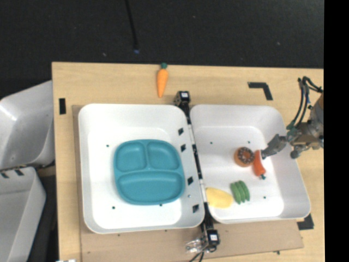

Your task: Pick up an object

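This looks like a robot lab. A wooden bench (pixel 109 81) holds two white bins (pixel 92 146) side by side, with toy food and a blue plate (pixel 148 171) inside, on a dark floor (pixel 191 21).

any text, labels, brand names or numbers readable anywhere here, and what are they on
No readable text in this view.
Blue divided plate: plain, no print to be seen.
Small black tags along the seam between the bins and: too small and blurred to read.
Black corner marks on the bench: shapes, not letters.
Toy foods, such as the carrot on the bench: no labels visible.
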### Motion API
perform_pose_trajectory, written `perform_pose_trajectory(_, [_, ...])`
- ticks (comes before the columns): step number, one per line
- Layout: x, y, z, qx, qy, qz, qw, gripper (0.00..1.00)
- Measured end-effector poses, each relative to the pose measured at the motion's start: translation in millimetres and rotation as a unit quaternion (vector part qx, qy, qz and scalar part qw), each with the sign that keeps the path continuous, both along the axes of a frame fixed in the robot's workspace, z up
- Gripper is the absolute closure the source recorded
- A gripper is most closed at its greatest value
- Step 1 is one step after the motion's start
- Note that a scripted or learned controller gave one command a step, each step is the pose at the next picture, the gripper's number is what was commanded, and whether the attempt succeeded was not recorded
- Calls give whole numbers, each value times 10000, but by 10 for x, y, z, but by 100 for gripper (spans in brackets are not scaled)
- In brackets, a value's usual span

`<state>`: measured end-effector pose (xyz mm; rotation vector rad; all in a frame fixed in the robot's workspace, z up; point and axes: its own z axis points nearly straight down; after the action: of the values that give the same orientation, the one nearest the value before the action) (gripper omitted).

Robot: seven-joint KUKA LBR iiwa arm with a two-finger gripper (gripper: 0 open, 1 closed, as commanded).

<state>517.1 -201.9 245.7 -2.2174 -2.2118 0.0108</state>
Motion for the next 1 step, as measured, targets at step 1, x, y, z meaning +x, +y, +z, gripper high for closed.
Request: perform_pose_trajectory(1, [25, 5, 68, -15, -61, 19, 10000, 0])
